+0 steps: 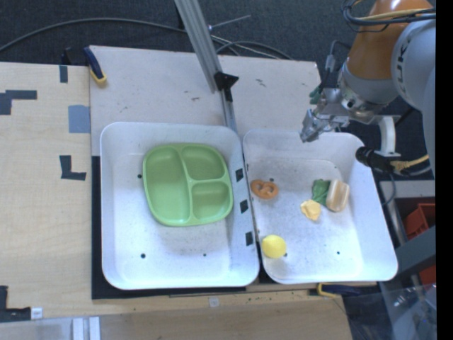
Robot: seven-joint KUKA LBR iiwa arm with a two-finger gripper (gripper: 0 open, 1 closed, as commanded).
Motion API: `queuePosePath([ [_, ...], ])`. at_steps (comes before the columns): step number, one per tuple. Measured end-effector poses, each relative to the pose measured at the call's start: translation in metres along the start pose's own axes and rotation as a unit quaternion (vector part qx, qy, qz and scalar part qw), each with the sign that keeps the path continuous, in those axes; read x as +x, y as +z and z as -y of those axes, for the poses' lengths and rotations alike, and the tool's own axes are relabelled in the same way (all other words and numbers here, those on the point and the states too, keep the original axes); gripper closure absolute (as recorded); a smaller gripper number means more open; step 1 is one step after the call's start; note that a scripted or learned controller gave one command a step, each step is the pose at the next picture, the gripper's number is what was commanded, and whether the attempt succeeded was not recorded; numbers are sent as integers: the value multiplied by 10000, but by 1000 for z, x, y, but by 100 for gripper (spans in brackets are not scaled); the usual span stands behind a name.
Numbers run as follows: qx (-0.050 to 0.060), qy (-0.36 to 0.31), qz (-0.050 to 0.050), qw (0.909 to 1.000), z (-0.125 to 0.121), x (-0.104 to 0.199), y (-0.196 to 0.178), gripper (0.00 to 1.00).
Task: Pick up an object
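Observation:
The right bin point(368, 250) holds an orange pretzel-shaped piece point(265, 188), a yellow ball point(274, 246), a small yellow chunk point(311, 210), a green leaf-like piece point(321, 189) and a tan bread-like piece point(337, 195). My gripper point(310, 133) hangs over the bin's far edge, above and behind these objects, well apart from all of them. I see nothing between its fingers. The arm's orange band point(386, 27) shows at the top right.
The left bin point(113, 211) carries a green divided plate point(188, 183). A slanted metal post point(202, 37) rises behind the bins, its base near the seam between them. Cables lie on the dark floor beyond the bench.

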State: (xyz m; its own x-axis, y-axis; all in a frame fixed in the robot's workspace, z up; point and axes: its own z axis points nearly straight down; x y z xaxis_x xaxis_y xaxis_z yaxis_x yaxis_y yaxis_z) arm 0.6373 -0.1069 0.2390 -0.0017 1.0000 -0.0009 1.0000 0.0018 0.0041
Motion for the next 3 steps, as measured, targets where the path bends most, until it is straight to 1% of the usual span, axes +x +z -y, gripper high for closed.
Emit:
queuePosePath([
  [1, 30, -12, -9, 10000, 16, 40, 2, 100],
  [2, 36, -22, -13, 10000, 45, 94, 2, 100],
  [3, 44, -25, -10, 10000, 66, 147, 15, 100],
])
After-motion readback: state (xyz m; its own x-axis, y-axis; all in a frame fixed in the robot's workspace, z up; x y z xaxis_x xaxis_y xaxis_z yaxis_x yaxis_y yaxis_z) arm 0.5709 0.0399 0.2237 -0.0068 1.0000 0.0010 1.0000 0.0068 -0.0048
